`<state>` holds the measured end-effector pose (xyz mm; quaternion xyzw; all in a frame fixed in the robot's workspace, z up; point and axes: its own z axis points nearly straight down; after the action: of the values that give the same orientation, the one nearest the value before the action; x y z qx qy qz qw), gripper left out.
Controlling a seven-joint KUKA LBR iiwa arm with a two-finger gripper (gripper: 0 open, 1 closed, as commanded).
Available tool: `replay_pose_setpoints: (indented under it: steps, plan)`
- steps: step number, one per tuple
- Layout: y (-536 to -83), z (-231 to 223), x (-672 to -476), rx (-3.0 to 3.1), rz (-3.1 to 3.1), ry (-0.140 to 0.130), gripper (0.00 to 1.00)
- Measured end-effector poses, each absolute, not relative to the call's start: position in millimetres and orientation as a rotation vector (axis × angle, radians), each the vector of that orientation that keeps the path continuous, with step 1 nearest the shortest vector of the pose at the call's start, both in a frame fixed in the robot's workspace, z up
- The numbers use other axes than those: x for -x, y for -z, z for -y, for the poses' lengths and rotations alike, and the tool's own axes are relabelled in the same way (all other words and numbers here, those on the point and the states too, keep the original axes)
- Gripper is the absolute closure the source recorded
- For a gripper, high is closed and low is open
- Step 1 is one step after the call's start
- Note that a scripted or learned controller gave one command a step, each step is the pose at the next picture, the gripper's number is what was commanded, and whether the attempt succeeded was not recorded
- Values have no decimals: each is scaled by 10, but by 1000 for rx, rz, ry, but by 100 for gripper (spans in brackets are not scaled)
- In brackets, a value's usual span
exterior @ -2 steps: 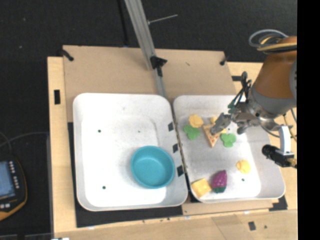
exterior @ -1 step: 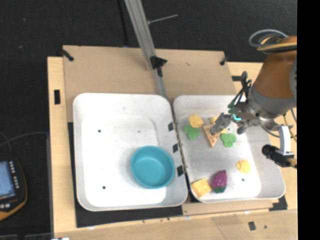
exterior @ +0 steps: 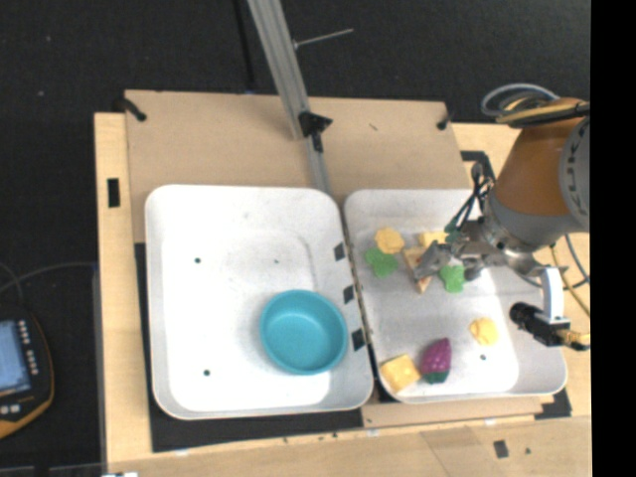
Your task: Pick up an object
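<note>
Over the right bin (exterior: 517, 371), the tool (exterior: 429, 266) sits low among small blocks, beside a green block (exterior: 453, 279); its grip state cannot be told. This looks like the reaching step; next it likely needs to close and lift straight up.

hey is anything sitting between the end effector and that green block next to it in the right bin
Nothing visible does. The end effector is low in the right bin, with the green block right beside it, no other piece between them.
</note>
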<state>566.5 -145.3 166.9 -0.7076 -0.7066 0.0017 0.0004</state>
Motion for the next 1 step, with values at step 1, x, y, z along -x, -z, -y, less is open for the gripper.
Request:
replay_pose_setpoints:
  steps: [1]
  plan:
    - [-1158, 1449, -5757, 2224, 2218, -5, 0]
